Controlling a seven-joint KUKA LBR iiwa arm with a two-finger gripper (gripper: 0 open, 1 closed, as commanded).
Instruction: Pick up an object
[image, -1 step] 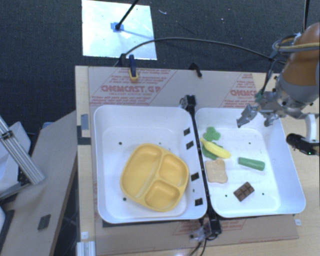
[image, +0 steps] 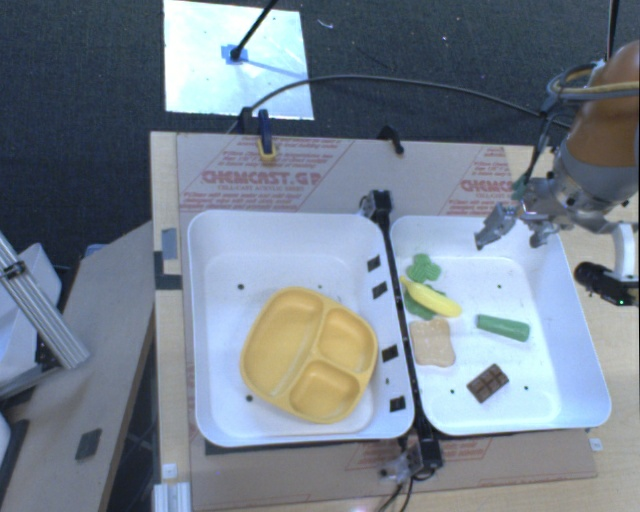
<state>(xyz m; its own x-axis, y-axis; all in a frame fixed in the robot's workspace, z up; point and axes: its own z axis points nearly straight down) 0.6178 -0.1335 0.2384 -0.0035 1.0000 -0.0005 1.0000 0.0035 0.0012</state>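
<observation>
Objects to pick from are all in the right bin (image: 570, 300): a green leafy piece (image: 424, 268) near the top left corner, a banana (image: 431, 298) just below it and pretty much touching it, a slice of toast (image: 433, 342) under that, a brown chocolate square (image: 488, 383) lower down toward the middle, and a green stick (image: 502, 327) lying on its own to the right of the banana.

Over in the left bin (image: 230, 250) sits a yellow divided plate (image: 309, 353) with three compartments, kind of tilted toward the bottom right.

As for the arm (image: 600, 130), it comes in from the upper right, and the pincer (image: 517, 223) hangs above the top edge of the right bin, well apart from all the food bits. Its two fingers look spread open and there's nothing between them. Both bins rest on a board on the surface (image: 110, 300), with a black cable (image: 400, 85) looping across behind them.
</observation>
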